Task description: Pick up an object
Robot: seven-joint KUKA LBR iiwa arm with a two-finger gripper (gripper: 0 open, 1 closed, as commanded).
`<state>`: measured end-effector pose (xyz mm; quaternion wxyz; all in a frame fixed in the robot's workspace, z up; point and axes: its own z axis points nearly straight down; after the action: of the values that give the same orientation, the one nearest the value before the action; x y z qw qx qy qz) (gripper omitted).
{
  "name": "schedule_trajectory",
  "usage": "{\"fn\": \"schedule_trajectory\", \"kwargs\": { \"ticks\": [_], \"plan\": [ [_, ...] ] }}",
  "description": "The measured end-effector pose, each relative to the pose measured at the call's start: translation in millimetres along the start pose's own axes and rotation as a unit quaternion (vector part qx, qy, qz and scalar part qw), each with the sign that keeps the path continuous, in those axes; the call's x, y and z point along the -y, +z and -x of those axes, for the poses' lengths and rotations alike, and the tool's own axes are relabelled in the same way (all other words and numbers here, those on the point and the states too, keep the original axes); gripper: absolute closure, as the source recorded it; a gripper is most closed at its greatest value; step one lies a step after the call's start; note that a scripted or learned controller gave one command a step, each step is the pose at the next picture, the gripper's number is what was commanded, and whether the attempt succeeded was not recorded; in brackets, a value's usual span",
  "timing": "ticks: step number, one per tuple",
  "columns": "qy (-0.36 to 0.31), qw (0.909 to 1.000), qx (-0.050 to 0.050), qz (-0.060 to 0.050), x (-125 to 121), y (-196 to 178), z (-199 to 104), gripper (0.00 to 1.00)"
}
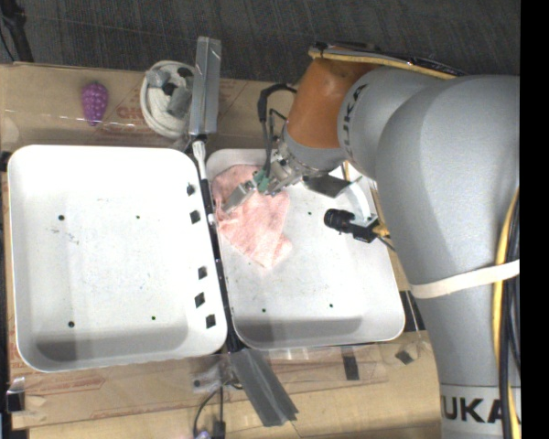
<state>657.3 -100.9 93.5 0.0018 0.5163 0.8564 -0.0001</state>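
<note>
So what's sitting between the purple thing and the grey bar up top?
In the camera view, a white coil lies between the purple thing and grey bar.

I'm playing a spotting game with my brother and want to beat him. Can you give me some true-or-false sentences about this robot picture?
1. The pink cloth lies in the bin on the picture's right. True.
2. The small purple thing sits inside the bin on the picture's left. False: it sits on the bench, outside both bins.
3. The gripper is low over the top edge of the pink cloth. True.
4. The grey arm reaches in from the picture's left. False: it comes in from the right.
</note>
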Motion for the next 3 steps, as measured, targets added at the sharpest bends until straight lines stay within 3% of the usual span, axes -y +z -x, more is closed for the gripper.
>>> {"fn": "schedule_trajectory", "kwargs": {
  "ticks": [1, 2, 3],
  "plan": [
    [0.026, 0.9996, -0.002, -0.002, 66.6, 0.6, -10.3, 0.0],
    [0.033, 0.9995, -0.001, -0.001, 53.4, 0.6, -11.2, 0.0],
    [0.015, 0.9999, -0.002, -0.001, 6.8, 0.8, 12.6, 0.0]
  ]
}}
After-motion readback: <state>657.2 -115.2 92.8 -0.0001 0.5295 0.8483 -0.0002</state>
